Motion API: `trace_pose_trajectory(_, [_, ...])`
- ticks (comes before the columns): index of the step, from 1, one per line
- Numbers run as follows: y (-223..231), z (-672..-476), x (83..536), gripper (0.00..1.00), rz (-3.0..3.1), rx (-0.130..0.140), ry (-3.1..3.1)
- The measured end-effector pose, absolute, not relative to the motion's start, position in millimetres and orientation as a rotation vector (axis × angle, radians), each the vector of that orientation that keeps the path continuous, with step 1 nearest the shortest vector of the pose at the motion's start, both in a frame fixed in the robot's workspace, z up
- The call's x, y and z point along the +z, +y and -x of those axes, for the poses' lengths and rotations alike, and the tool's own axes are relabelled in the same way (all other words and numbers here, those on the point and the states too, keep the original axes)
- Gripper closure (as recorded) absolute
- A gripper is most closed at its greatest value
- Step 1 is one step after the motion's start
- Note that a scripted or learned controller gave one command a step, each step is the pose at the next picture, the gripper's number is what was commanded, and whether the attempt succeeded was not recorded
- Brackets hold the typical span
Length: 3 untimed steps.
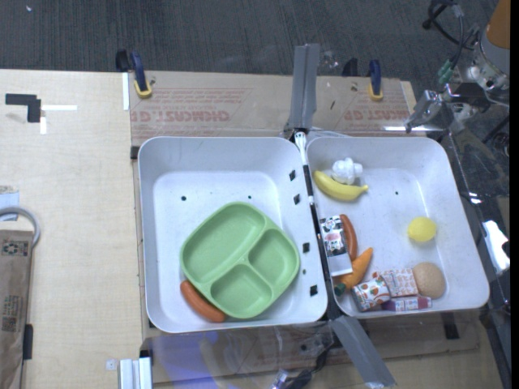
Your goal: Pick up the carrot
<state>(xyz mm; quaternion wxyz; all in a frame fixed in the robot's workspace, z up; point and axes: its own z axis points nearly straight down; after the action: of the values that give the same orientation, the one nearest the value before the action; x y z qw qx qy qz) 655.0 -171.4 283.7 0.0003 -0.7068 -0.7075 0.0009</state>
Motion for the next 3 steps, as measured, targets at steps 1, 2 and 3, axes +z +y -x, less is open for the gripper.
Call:
trace_pose_trajectory(1, [-151, -659.1, 349, 0.00, 2.010, 0.002, -2.416])
trace_pose_trajectory(2, [-126, -580.5, 254, 0.00, 1.931, 0.004, -2.475])
trace_pose_trajectory(3, [-117, -476.7, 143, 0.00, 2.149, 0.003, -2.288])
